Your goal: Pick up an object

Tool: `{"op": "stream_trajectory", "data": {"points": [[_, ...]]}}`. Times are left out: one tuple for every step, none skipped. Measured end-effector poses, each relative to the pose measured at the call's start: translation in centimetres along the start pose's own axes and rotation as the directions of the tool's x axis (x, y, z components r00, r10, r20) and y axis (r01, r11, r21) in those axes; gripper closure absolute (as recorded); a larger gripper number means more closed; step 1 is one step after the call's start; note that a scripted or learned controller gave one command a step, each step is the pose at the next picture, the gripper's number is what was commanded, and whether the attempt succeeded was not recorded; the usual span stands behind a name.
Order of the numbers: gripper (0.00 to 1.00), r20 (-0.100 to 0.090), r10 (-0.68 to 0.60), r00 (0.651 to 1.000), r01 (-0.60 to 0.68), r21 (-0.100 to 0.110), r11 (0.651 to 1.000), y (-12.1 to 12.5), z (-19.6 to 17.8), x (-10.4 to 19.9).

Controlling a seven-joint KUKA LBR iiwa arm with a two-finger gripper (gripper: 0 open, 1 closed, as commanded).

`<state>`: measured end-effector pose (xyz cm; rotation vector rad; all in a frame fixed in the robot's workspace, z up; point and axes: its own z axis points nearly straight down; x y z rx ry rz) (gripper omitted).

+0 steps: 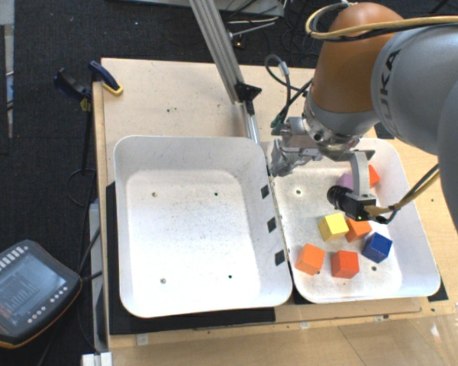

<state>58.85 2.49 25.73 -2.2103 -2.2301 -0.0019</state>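
- Camera view: the end effector (281, 162) hangs over the far-left corner of the right bin (305, 204), close to the rim it shares with the left bin (191, 227). I cannot tell whether it is spread or pressed together, and nothing is seen pinched in it.
- The candidates lie well apart from it, toward the near-right of that bin: a yellow cube (334, 226) is nearest, then an orange cube (311, 258), a red-orange cube (345, 264) and a blue cube (377, 246). They sit loosely clustered, none stacked.
- The cubes have no long axis, so I judge any approach angle would serve.
- They look hard, matte and flat-faced. The bins are smooth white plastic with rounded rims, on a pale wooden table (175, 97).
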Motion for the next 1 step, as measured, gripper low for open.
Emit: {"op": "stream_trajectory", "data": {"points": [[1.0,0.001,0.002,1.0,-0.002,0.002,1.0,0.17,1.49,4.68]]}}
